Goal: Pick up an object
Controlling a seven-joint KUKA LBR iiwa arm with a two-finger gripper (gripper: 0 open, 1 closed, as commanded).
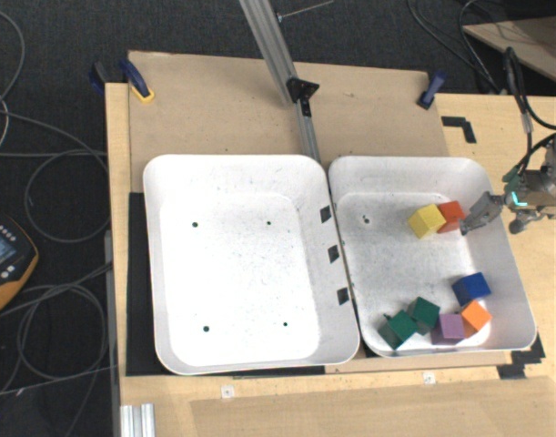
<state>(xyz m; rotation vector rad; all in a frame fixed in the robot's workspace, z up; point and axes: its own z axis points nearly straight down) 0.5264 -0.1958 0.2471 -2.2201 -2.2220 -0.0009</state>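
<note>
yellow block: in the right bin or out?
In. The yellow block sits on the right bin floor near its far right side, touching the red block, with the end effector beside them.

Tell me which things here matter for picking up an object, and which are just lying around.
For the job: hand; yellow block; red block; blue block; orange block; purple block; green blocks; right bin.
Lying about: left bin; blue clamps; floor cables.
</note>
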